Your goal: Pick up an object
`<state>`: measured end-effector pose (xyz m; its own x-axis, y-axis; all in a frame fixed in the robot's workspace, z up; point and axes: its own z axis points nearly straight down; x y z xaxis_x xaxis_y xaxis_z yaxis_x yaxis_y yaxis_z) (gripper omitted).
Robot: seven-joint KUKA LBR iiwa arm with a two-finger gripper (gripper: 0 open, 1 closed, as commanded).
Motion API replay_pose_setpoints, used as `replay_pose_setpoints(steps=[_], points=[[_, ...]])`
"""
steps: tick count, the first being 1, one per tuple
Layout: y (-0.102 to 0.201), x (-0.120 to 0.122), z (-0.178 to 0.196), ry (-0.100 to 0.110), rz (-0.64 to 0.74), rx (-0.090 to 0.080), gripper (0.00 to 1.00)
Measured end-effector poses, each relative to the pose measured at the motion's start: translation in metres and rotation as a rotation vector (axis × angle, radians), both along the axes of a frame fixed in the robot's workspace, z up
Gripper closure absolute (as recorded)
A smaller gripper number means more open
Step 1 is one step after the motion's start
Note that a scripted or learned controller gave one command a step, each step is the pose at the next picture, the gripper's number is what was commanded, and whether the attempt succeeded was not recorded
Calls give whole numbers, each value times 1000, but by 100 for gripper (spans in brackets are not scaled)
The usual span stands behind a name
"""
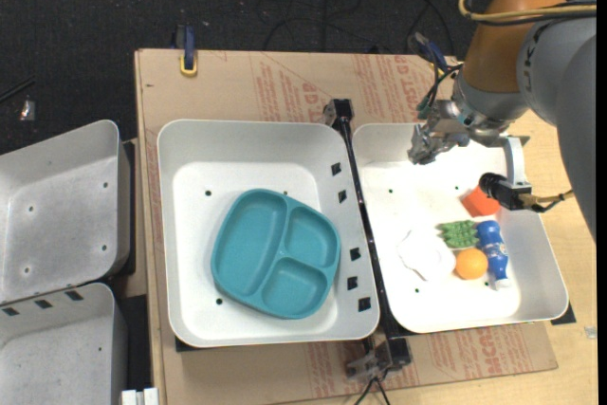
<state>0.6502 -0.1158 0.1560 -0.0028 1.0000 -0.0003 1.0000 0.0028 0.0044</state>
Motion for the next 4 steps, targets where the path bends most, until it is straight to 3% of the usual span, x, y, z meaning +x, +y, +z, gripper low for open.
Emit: replay_pose_setpoints(steps=[2,4], points=[[-3,1,115,-3,0,-1,100],[89,-37,102,6,4,2,100]])
